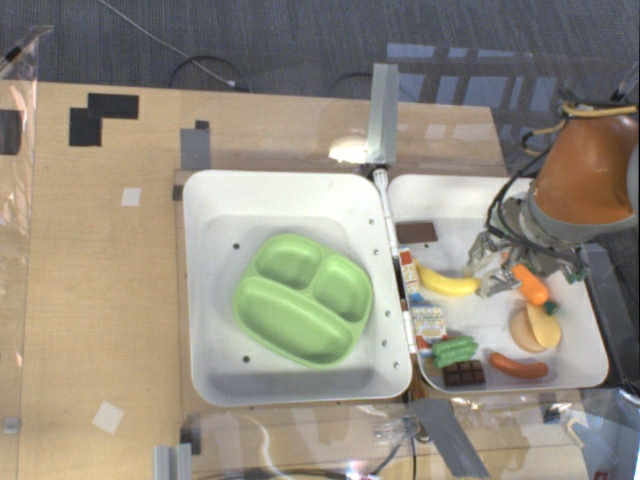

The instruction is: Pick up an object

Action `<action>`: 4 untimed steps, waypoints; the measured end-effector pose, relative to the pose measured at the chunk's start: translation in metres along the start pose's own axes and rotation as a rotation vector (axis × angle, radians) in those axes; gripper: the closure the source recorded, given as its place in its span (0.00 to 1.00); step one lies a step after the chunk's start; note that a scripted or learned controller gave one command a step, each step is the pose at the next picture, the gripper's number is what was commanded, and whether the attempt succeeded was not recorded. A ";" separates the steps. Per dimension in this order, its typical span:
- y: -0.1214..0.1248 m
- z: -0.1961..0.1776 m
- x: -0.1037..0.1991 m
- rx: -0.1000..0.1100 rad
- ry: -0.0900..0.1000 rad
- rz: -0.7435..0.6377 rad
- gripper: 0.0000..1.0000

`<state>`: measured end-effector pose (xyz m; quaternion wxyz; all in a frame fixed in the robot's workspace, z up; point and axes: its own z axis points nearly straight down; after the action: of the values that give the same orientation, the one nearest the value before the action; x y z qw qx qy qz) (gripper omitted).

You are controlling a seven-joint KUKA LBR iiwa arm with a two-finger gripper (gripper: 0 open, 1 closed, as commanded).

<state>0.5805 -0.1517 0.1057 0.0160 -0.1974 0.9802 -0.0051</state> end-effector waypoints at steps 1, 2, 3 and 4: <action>-0.020 -0.134 -0.069 -0.003 0.006 0.104 1.00; 0.012 -0.215 -0.102 -0.007 0.014 0.299 1.00; 0.011 -0.227 -0.104 -0.004 0.006 0.298 1.00; -0.084 -0.177 -0.056 -0.008 0.026 0.255 1.00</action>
<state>0.6588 -0.2071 0.2861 0.0031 -0.0710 0.9975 -0.0016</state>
